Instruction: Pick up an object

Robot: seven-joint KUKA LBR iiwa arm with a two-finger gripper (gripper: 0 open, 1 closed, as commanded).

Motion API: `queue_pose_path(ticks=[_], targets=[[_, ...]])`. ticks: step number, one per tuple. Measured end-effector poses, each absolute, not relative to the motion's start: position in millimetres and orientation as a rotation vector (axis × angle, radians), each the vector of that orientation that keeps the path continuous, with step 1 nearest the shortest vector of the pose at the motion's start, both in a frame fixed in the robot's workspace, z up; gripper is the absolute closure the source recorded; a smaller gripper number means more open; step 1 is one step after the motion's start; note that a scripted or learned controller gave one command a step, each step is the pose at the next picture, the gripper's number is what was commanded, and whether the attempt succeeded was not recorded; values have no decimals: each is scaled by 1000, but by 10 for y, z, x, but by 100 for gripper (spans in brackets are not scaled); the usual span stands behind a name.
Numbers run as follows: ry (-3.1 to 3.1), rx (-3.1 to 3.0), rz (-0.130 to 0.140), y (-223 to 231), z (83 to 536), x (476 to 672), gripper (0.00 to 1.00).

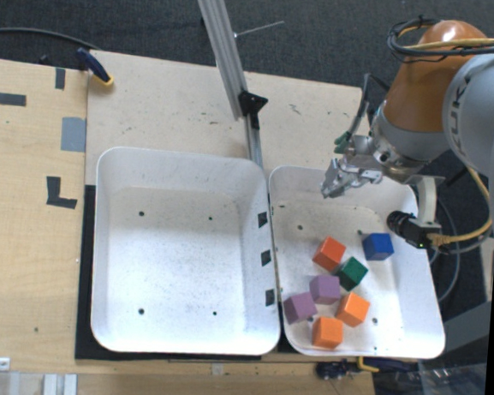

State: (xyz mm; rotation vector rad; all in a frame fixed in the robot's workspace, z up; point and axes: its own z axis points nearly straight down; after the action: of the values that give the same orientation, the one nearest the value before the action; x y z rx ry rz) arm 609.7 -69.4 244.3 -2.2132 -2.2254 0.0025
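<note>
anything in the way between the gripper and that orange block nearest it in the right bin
Nothing visible. The gripper hangs over the far part of the right bin, and only bare floor lies between it and the orange block.

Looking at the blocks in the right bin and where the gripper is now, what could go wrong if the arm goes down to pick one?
1. The purple blocks, green block and orange blocks lie packed together, so fingers may jam or shove neighbours.
2. The gripper hangs near the right bin far wall, away from the cluster; a straight descent would likely find nothing.
</note>
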Motion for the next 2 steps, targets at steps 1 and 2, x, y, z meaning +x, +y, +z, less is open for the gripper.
queue_pose_path(ticks=[1, 2], targets=[[-2228, -2211, 0, -129, 2507, 6007, 100], [-2229, -2211, 0, 414, 2545, 5948, 100]])
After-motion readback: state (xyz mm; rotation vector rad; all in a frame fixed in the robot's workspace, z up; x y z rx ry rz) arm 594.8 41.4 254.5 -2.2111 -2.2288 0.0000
